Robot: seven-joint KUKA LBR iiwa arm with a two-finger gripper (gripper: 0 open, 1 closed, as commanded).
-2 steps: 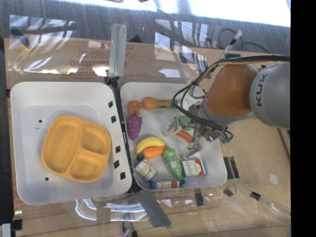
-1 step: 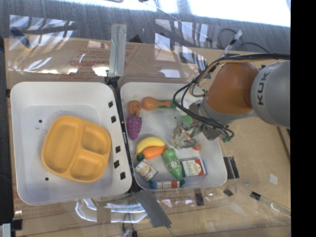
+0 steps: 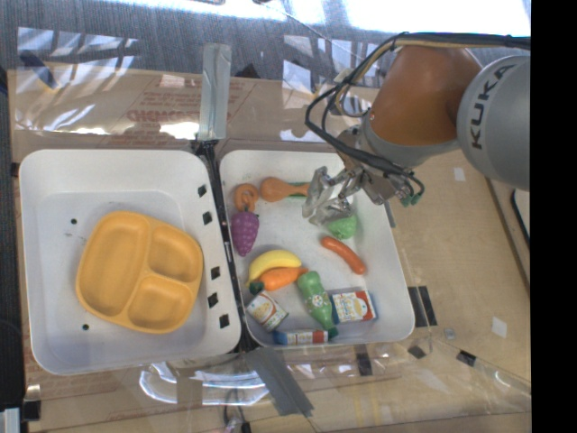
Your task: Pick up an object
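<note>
We see two white bins side by side on the tabletop. The left bin (image 3: 36, 269) carries a yellow divided plate (image 3: 138, 271). The right bin (image 3: 395, 287) carries the toy foods: a purple bunch of grapes (image 3: 244, 230), a banana (image 3: 274, 262) with a carrot (image 3: 278, 279) just near of it, a green bottle (image 3: 315, 299), a small carton (image 3: 352, 306), a small can (image 3: 267, 311) and a flat packet (image 3: 301, 336) at the near wall; their labels are too small for us to read. An orange sausage (image 3: 343, 253) lies to the right, and an orange squash-like piece (image 3: 278, 188) lies by the far wall.

The arm (image 3: 451, 97) bears the letters "KUKA" on its grey housing. Its gripper (image 3: 330, 198) hangs low over the far part of the right bin, just beside a green item (image 3: 343, 226). We cannot tell whether it is clenched or released, nor whether it grasps anything.

Faint red print on the cardboard (image 3: 135, 106) beyond the bins is unreadable.
</note>
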